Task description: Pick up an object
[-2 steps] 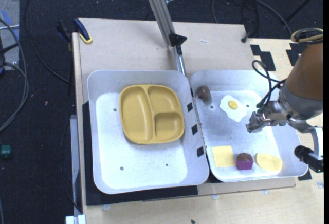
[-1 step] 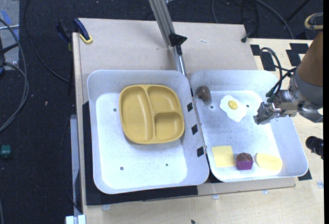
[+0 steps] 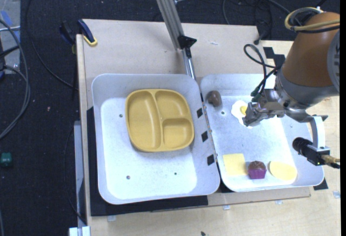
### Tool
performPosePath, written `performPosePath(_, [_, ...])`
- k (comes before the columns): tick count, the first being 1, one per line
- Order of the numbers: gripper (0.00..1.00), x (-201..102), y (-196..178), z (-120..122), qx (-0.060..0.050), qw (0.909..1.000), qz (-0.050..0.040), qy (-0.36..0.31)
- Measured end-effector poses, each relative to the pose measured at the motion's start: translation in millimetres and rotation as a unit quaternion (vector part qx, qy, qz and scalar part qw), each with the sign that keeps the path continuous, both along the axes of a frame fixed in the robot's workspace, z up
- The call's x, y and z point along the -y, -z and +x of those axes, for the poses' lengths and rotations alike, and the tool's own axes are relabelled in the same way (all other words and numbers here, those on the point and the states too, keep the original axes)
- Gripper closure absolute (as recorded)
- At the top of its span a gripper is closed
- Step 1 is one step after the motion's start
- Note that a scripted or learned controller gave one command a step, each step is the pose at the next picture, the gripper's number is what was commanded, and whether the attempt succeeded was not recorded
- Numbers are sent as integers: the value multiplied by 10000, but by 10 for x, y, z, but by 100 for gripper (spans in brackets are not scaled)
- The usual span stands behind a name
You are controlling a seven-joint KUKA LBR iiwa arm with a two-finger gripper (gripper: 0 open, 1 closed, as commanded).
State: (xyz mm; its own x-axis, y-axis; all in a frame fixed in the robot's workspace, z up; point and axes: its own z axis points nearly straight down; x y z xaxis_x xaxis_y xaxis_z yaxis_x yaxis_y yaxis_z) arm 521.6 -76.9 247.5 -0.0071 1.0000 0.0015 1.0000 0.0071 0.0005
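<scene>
Dark floor with looping black cables is surrounding a pale wooden table (image 3: 135, 45); a metal pole is slanting down from the top toward the seam between the bins.

Arm (image 3: 311, 64) is reaching in from the right, orange band above the wrist, gripper (image 3: 252, 117) hanging low over the upper part of the right bin (image 3: 303, 175). Gripper is sitting just beside, possibly touching, a white and yellow egg-like piece (image 3: 238, 109); cannot tell how far it is parted, nor whether anything is sitting in it.

Right bin is holding: a small brown round object (image 3: 214, 98) near its upper left corner, the egg-like piece just right of that, and along the lower edge a pale yellow square (image 3: 234, 164), a purple lump (image 3: 257, 169) and a yellow oval slice (image 3: 283, 170), in a row, lump close between the other two.

Left bin (image 3: 108, 175) is holding a yellow divided plate (image 3: 160, 119) with three compartments, lying flat in its upper middle
</scene>
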Motion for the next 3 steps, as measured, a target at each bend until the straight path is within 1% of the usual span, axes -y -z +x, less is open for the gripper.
performPosePath(1, [100, -544, 100, 248, 3, 10000, -1, -4])
performPosePath(2, [100, -1068, 15, 386, 9, 10000, 2, -3])
performPosePath(3, [100, -1647, 70, 635, 6, 10000, 2, -6])
